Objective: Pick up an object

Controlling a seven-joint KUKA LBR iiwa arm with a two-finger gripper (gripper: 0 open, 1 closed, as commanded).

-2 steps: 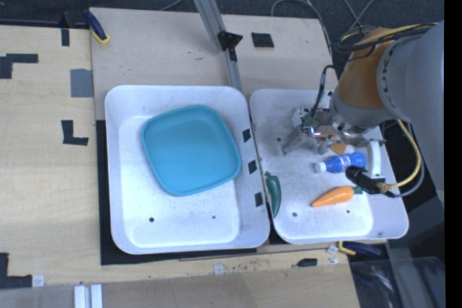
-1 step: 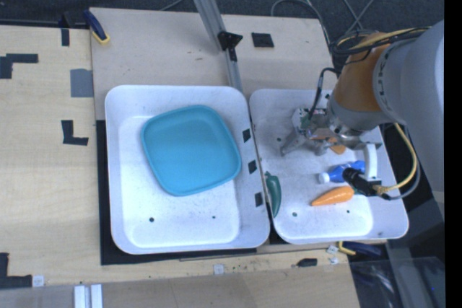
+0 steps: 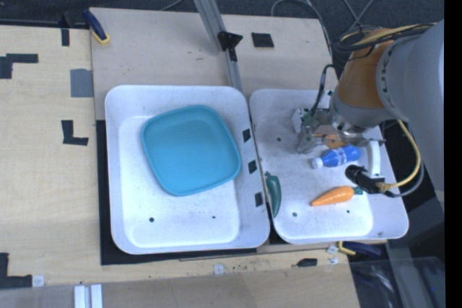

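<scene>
Arm: grey with an orange band, reaching in from 3 o'clock over the right bin.
Tool: low over the right bin's upper half, pointing toward 9 o'clock; its fingers are too blurred to read, so its state cannot be told, and nothing is seen between them.
Bottle: small, blue with a white cap, lying on its side just beside the tool at its 4 o'clock.
Carrot: orange, lying flat at the bottle's 6 o'clock, near the bin's lower edge.
Green piece: dark green, against the right bin's left wall, at 9 o'clock from the carrot.
Plate: blue, squarish, alone in the left bin.
Table: pale wood with dark tape marks, carrying both bins side by side.
</scene>
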